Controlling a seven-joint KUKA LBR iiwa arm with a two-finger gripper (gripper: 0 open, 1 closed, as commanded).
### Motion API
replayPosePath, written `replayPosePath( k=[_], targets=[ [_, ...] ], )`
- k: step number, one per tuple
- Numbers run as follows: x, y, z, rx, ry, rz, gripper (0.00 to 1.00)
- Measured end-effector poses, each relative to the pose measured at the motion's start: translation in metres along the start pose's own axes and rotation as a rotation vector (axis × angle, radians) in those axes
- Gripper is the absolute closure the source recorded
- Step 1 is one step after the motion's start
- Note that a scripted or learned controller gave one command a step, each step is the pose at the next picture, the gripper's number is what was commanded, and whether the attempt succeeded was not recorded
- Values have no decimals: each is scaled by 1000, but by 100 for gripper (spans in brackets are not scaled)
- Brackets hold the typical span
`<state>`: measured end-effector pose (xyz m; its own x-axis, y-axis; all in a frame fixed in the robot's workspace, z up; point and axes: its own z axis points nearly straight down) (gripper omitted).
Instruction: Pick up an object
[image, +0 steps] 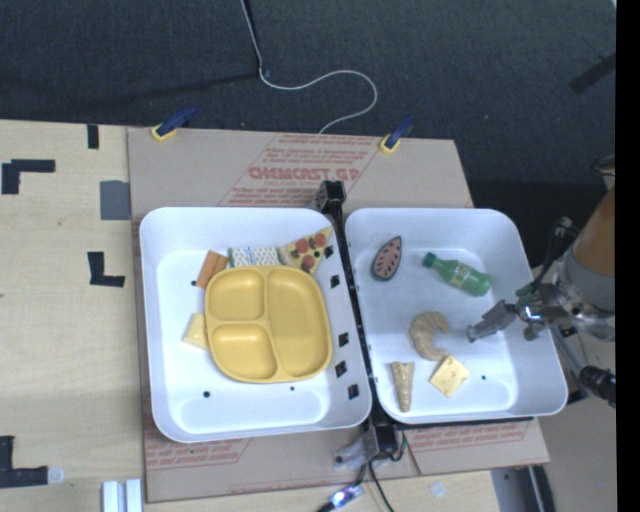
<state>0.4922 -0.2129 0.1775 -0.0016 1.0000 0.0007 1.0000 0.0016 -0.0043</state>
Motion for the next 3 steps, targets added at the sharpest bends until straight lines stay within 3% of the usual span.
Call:
replayPosePath(
  k=[1, 2, 3],
  targets=[
    [6, 4, 63, 2, 1, 0, 0],
    [7, 4, 94, -2, -1, 0, 0],
    [6, 4, 82, -5, -3, 0, 100]
  ],
)
